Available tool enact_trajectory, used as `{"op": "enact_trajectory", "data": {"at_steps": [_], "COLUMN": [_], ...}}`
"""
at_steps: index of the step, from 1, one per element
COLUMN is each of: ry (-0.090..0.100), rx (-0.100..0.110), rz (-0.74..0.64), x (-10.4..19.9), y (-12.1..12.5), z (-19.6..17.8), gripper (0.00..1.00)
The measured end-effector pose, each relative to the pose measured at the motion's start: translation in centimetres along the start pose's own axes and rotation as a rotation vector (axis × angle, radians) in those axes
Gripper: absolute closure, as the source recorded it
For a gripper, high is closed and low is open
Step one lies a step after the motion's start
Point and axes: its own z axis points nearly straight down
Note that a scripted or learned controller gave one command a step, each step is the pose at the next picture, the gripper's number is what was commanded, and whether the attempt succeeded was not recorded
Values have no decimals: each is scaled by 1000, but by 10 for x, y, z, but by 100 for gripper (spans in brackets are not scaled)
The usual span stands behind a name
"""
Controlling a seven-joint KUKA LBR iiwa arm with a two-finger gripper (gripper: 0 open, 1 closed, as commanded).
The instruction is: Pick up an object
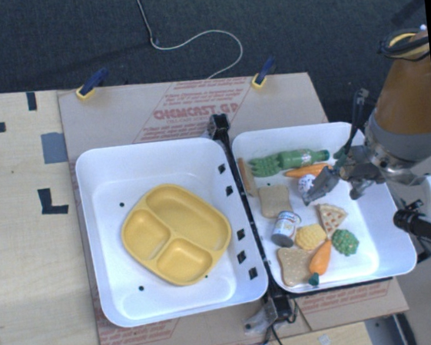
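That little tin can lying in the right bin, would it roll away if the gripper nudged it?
Probably. The can looks to lie on its side, so a push across its length could roll it. Neighbours like the corn might stop it soon. Its smooth round wall may slip.

A yellow three-compartment tray [176, 233] lies in the left white bin [96, 174]. Both bins sit on a cardboard sheet [185, 109] printed with red lettering, held by two blue-and-yellow clamps [91, 84] at its far edge. A thin white cable [208, 37] curls across dark carpet [45, 32] beyond the bench [23, 251].
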Motion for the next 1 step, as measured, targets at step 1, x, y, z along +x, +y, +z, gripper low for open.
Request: {"op": "enact_trajectory", "data": {"at_steps": [1], "ry": [-2], "rx": [-9], "rz": [-3], "x": [0], "y": [2], "z": [-4], "gripper": [0]}}
